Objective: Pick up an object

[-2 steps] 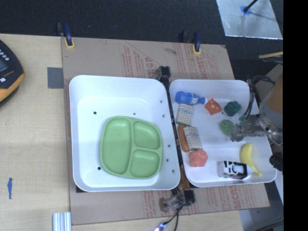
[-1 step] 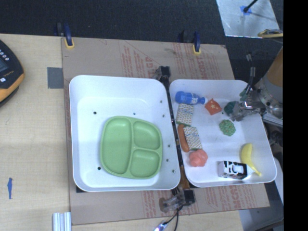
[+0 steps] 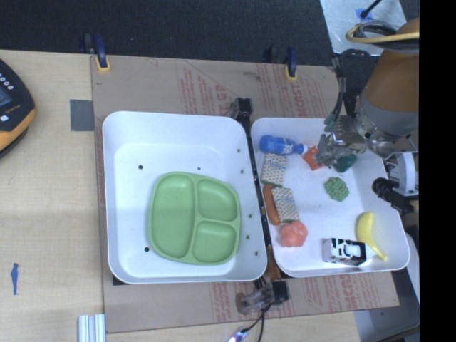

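My gripper [image 3: 332,152] hangs low over the back of the right bin [image 3: 313,262]. Just to its left lies a small orange-red piece [image 3: 311,158], and a dark teal piece [image 3: 346,164] sits at its right side. Whether either one touches the gripper cannot be made out. Other loose items in this bin are a blue bottle [image 3: 278,145], a green knobbly piece [image 3: 336,189], a banana [image 3: 368,234], a pink-red ball [image 3: 292,234], a black-and-white box [image 3: 345,251], two patterned packets [image 3: 274,168] [image 3: 286,204] and a brown sausage [image 3: 271,205].
The left bin [image 3: 128,141] holds a green divided plate [image 3: 194,218]. The grey and orange arm [image 3: 388,84] comes in over the right bin's back right corner. A black and yellow device [image 3: 11,112] lies at the bench's far left.
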### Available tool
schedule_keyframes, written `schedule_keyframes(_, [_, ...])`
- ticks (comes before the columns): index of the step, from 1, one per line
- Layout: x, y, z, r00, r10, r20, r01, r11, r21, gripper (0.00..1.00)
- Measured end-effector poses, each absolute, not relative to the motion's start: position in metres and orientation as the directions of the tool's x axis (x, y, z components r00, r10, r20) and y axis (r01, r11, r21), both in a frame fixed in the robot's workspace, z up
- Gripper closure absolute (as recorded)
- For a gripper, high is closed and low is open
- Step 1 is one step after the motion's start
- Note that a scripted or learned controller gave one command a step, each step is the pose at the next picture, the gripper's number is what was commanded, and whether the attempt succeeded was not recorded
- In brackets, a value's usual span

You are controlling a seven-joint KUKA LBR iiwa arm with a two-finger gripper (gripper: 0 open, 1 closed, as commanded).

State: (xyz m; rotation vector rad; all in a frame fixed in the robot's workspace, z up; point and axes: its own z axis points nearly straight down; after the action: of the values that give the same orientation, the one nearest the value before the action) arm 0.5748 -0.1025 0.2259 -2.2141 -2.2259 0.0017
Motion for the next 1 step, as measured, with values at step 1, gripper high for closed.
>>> schedule_keyframes(1, [0.6439, -0.1644, 0.2203, -0.003, 1.000, -0.001, 1.000, 0.003, -0.003, 1.00])
